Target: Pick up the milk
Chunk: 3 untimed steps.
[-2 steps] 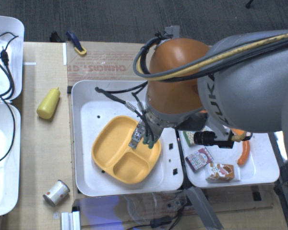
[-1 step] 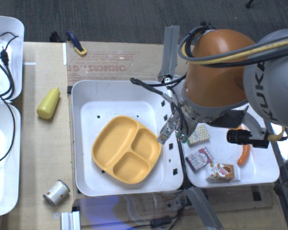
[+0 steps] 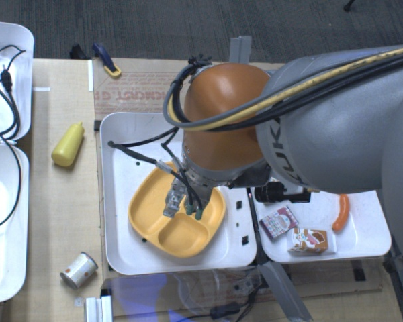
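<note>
The milk is a small brown-and-white carton lying on its side near the front edge of the right bin. My gripper hangs over the left bin, well to the left of the milk, above a yellow divided plate. Its two fingers stand apart with nothing between them. The grey arm and its orange band hide the back of both bins.
A pink-and-white box lies just left of the milk, and an orange sausage-shaped piece lies to its upper right. On the bench left of the bins are a yellow bottle and a tin can. Black cables run at the far left.
</note>
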Motion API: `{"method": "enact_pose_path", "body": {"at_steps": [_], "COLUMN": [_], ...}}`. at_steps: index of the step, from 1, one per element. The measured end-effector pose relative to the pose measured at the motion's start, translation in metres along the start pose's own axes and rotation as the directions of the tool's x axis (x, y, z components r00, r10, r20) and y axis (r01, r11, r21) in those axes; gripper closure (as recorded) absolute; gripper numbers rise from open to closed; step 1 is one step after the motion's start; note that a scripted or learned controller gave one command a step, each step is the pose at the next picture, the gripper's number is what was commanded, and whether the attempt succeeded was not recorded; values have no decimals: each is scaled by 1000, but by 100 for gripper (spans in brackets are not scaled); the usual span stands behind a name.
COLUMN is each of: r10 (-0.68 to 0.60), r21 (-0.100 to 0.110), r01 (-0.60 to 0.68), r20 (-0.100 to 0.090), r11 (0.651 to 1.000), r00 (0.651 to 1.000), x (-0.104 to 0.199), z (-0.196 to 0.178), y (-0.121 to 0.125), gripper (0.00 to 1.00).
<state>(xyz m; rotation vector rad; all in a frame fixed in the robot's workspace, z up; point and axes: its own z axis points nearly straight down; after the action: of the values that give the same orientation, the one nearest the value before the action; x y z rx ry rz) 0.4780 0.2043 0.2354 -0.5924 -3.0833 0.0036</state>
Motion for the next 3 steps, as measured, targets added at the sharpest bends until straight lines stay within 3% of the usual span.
{"method": "enact_pose_path", "body": {"at_steps": [1,2,3], "r10": [112,-276,-604], "r21": [0,-2,-1], "r01": [-112,276,604], "r20": [0,5,3], "r11": [994,961,797], "r00": [994,961,797], "x": [0,-8,-18], "z": [51,-129,-46], "y": [0,-18,-42], "gripper": [100,100,100]}}
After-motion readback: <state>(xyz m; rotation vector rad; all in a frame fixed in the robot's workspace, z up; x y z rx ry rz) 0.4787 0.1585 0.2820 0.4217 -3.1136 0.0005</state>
